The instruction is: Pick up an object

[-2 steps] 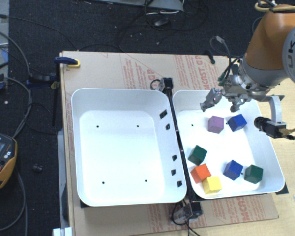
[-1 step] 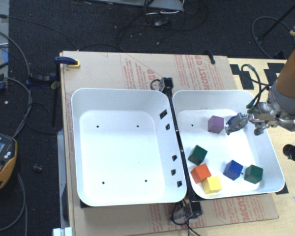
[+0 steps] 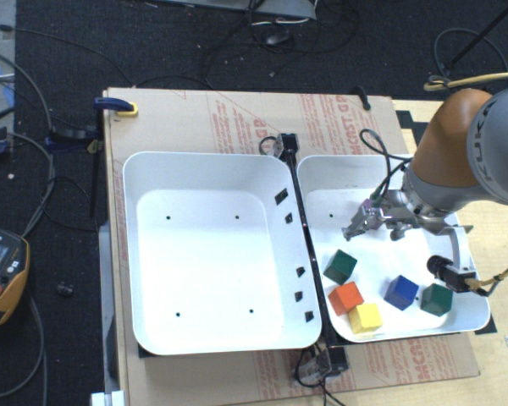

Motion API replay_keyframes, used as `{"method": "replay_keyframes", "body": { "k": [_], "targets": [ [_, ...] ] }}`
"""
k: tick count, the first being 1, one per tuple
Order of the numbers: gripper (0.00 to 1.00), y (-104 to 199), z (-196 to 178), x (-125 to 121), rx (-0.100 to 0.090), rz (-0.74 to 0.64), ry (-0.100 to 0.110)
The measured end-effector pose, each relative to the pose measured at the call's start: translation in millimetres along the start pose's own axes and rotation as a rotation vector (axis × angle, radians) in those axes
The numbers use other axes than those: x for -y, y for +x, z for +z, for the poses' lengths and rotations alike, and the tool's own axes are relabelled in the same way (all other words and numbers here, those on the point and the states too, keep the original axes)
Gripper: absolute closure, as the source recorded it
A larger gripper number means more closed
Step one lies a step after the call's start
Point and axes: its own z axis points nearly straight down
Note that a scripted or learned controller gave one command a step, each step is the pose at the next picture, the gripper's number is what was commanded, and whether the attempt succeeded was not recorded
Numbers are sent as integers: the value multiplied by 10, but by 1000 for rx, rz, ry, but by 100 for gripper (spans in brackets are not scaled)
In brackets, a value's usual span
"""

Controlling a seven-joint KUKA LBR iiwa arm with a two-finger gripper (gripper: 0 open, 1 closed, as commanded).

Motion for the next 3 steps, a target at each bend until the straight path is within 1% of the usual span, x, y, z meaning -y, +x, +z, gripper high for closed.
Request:
{"method": "replay_keyframes", "body": {
  "k": [1, 2, 3],
  "targets": [
    [0, -338, 168, -366, 2, 0, -10],
    [100, -349, 73, -366, 2, 2, -10],
    [100, 585, -703, -909, 1, -7, -17]
  ]
}}
